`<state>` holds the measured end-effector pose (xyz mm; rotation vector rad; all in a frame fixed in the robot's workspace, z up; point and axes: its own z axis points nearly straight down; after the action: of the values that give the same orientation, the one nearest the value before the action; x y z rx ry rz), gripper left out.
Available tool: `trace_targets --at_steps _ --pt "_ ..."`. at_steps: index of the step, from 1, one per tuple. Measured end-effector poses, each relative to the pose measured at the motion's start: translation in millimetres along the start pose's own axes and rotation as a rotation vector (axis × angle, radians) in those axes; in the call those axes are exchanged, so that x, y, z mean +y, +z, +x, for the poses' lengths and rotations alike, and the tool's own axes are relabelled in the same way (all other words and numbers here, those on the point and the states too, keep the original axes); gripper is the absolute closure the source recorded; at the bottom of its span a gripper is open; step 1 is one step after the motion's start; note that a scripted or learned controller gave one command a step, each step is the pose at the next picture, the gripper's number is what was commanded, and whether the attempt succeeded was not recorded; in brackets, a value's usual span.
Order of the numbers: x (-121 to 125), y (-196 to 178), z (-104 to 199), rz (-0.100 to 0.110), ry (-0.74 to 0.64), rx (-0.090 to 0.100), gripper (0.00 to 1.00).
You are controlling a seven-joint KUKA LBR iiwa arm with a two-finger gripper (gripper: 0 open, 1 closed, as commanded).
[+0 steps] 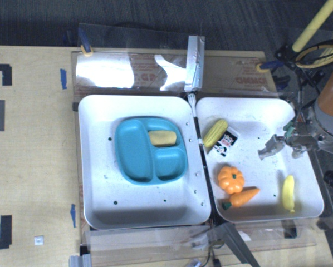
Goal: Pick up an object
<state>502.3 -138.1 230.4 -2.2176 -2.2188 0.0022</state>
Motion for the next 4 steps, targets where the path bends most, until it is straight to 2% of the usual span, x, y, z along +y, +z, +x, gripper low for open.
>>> trace_targets --at_steps 1,2,3,4 --pt "23.7 -16.3 27.9 -0.008 0.355 -0.002 0.0" --pt "81.6 20.6 67.3 -0.006 0.038 -0.003 0.0" --pt "147.8 46.0 93.4 -0.006 -0.115 -0.003 0.0" --pt "118.7 45.0 106.7 -0.002 -0.214 -0.002 0.0"
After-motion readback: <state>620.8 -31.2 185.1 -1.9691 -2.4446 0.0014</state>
